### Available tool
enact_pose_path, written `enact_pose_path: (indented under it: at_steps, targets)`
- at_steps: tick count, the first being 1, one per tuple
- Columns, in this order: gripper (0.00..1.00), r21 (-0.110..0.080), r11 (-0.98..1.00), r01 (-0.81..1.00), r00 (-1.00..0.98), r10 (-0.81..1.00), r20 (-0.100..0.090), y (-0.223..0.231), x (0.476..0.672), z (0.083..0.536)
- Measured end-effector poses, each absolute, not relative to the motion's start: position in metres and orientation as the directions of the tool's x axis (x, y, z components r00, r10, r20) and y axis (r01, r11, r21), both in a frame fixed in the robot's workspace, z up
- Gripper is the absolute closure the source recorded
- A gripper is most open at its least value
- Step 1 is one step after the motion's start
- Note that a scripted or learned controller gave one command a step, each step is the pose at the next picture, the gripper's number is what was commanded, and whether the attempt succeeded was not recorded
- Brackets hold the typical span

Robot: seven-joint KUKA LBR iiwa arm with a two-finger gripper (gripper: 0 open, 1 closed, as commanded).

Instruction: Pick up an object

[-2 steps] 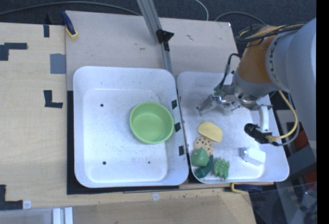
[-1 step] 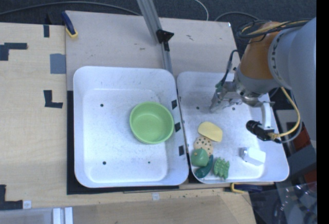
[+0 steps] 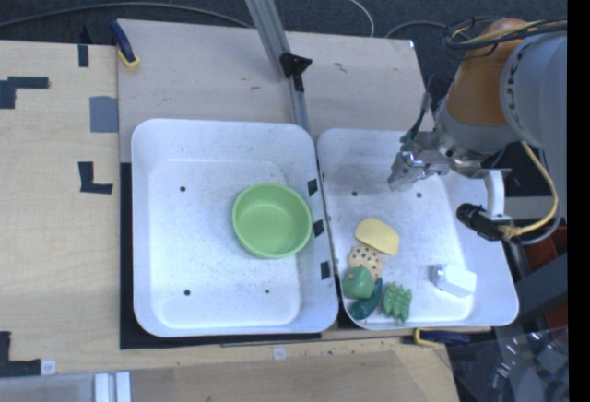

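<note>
The gripper [image 3: 403, 175], fingers seemingly narrow and bare, hovers upper-centre of the right bin [image 3: 479, 299], above the yellow toy [image 3: 377, 236] it may target

A green bowl [image 3: 272, 220] sits upright in the left bin. In the right bin's near part lie a yellow piece [image 3: 377, 235], a spotted tan piece [image 3: 363, 259], dark green toys [image 3: 361, 284], a spiky green toy [image 3: 397, 300] and a white block [image 3: 453, 278].

Even bright overhead light, soft shadows, slightly grainy focus
</note>
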State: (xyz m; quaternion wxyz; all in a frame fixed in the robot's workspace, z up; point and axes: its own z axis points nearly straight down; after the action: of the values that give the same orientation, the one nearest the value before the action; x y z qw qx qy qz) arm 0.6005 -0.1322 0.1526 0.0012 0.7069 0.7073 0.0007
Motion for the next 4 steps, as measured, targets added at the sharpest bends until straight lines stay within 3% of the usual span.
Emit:
enact_pose_path:
  at_steps: [1,2,4]
  targets:
    - [1.00,0.004,0.001,1.000,0.000,1.000,-0.002,-0.140,0.606,0.211]
    - [1.00,0.002,0.001,1.000,-0.001,1.000,0.000,-0.140,0.606,0.236]
    - [1.00,-0.002,0.007,1.000,-0.007,1.000,0.002,-0.024,0.614,0.227]
